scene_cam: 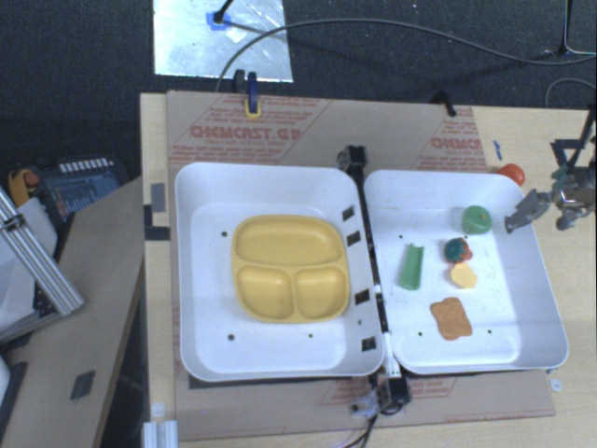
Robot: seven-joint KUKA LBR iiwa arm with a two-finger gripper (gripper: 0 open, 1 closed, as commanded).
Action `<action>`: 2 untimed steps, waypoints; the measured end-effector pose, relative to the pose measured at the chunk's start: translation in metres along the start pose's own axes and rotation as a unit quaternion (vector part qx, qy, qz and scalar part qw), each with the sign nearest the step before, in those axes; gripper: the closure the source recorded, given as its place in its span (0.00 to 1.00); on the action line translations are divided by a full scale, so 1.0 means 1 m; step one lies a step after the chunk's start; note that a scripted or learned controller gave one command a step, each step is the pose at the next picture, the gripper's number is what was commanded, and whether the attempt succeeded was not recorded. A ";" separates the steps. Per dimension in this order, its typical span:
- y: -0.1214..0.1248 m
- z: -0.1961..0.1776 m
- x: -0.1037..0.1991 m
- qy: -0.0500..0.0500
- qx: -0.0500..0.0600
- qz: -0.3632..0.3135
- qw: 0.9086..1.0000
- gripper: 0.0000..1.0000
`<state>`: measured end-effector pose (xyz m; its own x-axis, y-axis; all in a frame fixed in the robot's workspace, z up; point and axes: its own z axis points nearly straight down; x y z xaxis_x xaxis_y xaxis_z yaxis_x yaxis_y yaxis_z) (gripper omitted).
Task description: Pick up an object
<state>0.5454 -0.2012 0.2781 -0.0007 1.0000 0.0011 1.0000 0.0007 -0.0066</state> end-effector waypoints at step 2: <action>-0.001 0.056 0.005 0.000 -0.002 0.000 1.000 0.00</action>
<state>0.5437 -0.1962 0.2218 -0.0015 1.0000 0.0008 1.0000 0.0015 -0.0020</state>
